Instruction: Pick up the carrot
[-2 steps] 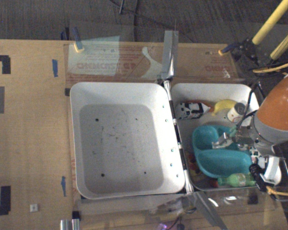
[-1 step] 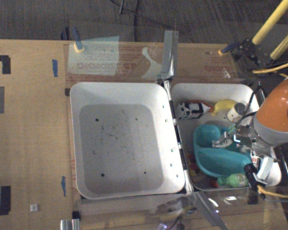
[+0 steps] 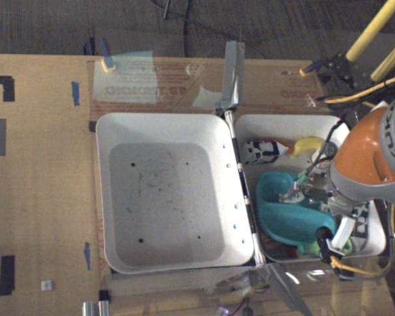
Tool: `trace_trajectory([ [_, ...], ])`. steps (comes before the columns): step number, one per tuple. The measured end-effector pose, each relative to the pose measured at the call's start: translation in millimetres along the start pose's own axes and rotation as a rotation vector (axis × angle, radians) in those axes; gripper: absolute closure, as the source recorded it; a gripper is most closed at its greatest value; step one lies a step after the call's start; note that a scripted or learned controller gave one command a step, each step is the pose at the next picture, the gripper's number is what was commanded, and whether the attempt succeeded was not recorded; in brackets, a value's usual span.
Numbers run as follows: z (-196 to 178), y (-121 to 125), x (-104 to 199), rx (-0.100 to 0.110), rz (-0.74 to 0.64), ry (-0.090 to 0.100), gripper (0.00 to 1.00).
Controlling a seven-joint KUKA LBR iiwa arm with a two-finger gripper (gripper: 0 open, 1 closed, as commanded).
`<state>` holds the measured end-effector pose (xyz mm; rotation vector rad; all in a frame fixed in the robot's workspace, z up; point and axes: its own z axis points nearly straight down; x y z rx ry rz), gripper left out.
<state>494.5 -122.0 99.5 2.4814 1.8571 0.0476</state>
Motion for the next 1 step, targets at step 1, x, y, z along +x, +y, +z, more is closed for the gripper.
trace_trajectory([
  [1,6.5,35.3,10.4,0.027,0.283,-0.006,0.00],
])
